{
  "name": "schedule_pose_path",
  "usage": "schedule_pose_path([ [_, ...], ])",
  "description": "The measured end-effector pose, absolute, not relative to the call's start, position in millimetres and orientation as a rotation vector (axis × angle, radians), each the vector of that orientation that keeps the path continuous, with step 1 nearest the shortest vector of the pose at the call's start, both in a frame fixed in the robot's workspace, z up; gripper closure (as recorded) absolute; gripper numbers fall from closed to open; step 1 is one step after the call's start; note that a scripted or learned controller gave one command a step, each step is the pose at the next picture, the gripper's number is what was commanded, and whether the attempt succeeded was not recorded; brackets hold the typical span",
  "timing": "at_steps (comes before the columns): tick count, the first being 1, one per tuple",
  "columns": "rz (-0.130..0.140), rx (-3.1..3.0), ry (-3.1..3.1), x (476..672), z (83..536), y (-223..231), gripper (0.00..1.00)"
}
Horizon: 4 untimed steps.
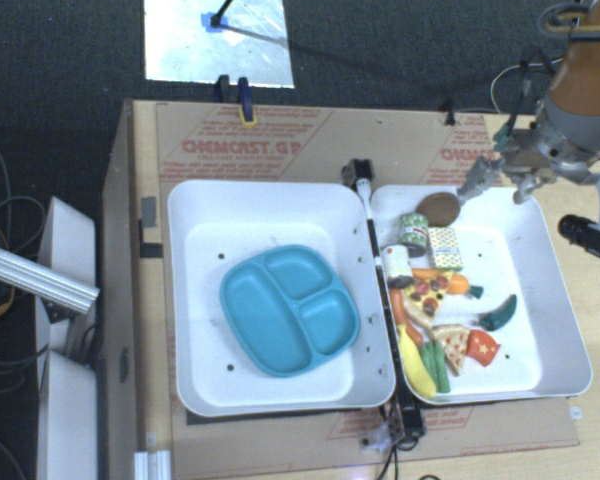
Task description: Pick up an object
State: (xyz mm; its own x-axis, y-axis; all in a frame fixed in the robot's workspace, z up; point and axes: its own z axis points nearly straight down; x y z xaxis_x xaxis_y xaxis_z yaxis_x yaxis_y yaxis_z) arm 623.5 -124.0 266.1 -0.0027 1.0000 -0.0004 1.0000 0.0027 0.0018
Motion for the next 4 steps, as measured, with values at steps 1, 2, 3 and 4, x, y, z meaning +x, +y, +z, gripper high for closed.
schedule_pose_path([
  [1,-0.001,2.220,2.223,607.2,174.9,-138.2,0.00],
  [2,0.000,2.220,2.223,554.7,147.1,-142.8,0.00],
  [3,0.004,2.217,2.220,569.4,101.2,-115.4,0.00],
  [4,0.001,2.216,2.224,619.5,84.6,-142.7,0.00],
])
